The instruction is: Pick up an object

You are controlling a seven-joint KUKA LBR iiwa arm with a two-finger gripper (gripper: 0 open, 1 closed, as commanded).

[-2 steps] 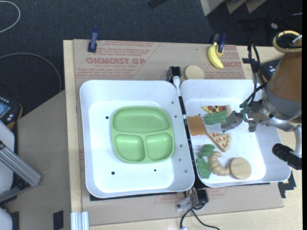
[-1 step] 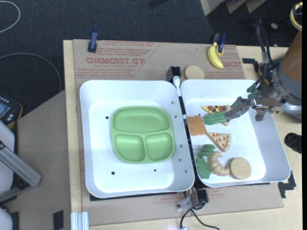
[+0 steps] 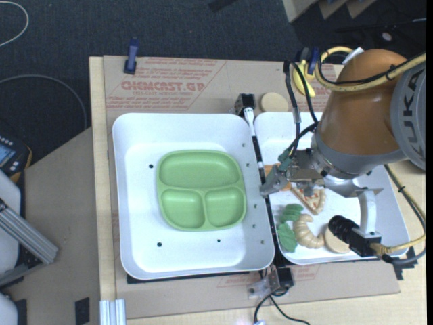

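Note:
My gripper [image 3: 279, 177] hangs low over the left part of the right bin [image 3: 270, 128], close to the wall between the two bins. Just to its right lies a pizza-slice toy [image 3: 311, 197]. Below that are a green leafy piece [image 3: 291, 213] and a pale curved pastry-like toy [image 3: 308, 234]. A round tan cookie [image 3: 336, 242] sits at the bin's front right. The arm's orange band and wrist hide much of the bin's middle and right.
The left bin [image 3: 135, 181] holds a green three-compartment plate [image 3: 201, 189]. A black cylindrical part [image 3: 348, 231] of the arm's fittings reaches over the right bin's front. Cables loop at the bench's back right. A blue clip [image 3: 131, 56] sits at the back left.

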